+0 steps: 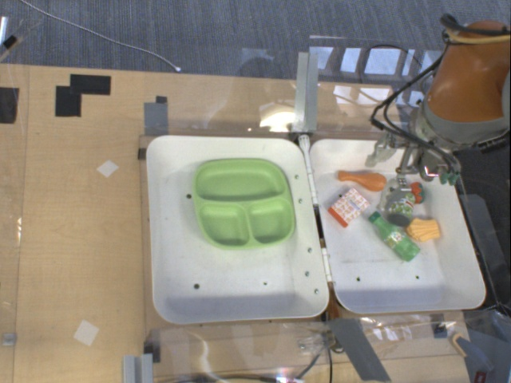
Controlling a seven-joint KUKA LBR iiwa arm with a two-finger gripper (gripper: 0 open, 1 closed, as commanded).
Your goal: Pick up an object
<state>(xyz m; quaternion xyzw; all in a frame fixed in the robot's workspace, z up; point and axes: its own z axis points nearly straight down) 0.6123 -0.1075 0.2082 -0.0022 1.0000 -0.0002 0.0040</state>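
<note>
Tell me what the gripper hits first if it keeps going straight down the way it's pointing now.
Probably the small red and green object directly under the gripper in the right bin, next to the green bottle and the yellow piece. Depth is hard to judge from this slanted view, so it may already be touching.

— What does the bench (72,238) carry?

— Two shallow white bins, side by side and touching along their inner edges. The left bin (176,286) sits near the middle of the light wooden top, the right bin (447,290) next to it.

— Anything else lying straight on the wood?

— Black tape patches (80,92) at the far left (blocky, stepped shapes), and small pale square markers (107,167), one beside the left bin and another nearer the front.
</note>
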